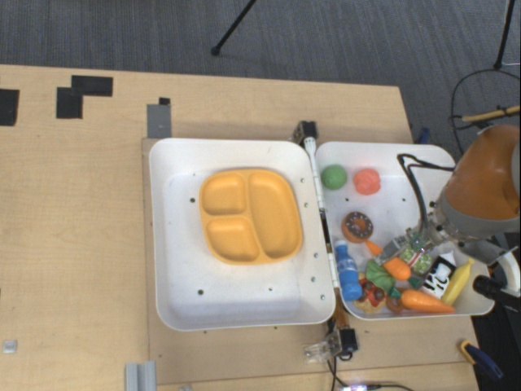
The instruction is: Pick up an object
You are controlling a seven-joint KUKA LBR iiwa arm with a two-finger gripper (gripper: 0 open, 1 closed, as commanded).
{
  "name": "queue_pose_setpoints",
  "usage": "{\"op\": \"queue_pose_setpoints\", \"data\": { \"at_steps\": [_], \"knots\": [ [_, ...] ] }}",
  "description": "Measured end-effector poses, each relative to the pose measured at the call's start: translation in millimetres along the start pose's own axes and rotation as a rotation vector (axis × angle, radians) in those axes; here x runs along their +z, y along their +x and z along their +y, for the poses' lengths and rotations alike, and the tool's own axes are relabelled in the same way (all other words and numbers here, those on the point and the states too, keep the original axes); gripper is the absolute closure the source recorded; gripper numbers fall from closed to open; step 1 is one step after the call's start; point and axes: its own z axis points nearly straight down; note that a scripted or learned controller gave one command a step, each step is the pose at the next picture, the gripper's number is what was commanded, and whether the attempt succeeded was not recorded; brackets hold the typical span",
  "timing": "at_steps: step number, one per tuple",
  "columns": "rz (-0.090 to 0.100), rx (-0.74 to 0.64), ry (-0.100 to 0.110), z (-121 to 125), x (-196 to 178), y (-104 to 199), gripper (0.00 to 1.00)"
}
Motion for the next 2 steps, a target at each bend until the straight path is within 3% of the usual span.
{"op": "queue_pose_setpoints", "data": {
  "at_steps": [1,2],
  "knots": [
    [-0.017,-0.212,-0.007,22,21,29,0.0],
    [-0.016,-0.025,-0.006,18,22,47,0.0]
  ]
}}
